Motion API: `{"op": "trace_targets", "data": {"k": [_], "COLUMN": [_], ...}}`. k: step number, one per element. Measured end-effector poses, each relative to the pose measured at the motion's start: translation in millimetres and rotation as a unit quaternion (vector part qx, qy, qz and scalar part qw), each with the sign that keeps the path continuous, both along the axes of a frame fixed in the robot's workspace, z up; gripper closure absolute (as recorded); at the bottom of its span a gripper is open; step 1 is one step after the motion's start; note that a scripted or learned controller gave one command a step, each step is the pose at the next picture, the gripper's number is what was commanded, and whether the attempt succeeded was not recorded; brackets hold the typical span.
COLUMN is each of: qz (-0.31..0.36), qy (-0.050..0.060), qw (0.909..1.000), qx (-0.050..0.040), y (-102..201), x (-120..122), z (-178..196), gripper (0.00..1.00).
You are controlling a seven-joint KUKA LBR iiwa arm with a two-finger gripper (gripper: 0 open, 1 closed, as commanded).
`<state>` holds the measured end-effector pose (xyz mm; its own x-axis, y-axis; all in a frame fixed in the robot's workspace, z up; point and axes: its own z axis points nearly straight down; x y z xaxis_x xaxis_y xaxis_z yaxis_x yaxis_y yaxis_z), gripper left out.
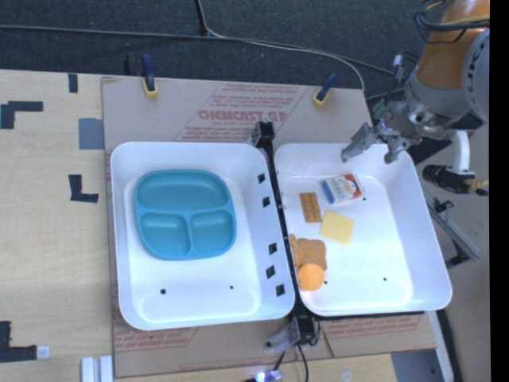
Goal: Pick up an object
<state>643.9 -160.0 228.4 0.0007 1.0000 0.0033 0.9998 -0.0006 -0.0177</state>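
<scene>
One cracker [310,207] lies lengthwise beside my bin divider [273,205]; gripper [372,148] hangs spread wide, holding nothing.

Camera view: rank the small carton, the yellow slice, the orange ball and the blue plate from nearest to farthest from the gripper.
From the gripper, over the right bin's far edge:
1. Small carton, far part of the right bin.
2. Yellow slice, mid right bin.
3. Orange ball, near-left corner of the right bin.
4. Blue plate, in the left bin.

**A robot test bench in a lab**

Two white bins [119,237] sit clamped on a cardboard sheet [238,114] — yellow-tipped clamps [149,82] beyond the bins, black tape marks [79,188] left of them, cables [238,38] trailing behind.
</scene>
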Motion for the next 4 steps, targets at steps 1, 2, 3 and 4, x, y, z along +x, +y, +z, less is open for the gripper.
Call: {"op": "trace_targets", "data": {"k": [1,2,3,4], "qz": [0.002,0.001,0.002,0.001], "qy": [-0.005,-0.004,-0.002,-0.01], "qw": [1.0,1.0,1.0,0.9999], "qx": [-0.001,-0.0014,-0.0008,-0.0054], "y": [1,2,10,7], "x": [2,4,3,5], "z": [7,-41,-107,-143], "gripper": [0.0,0.0,0.0,0.0]}}
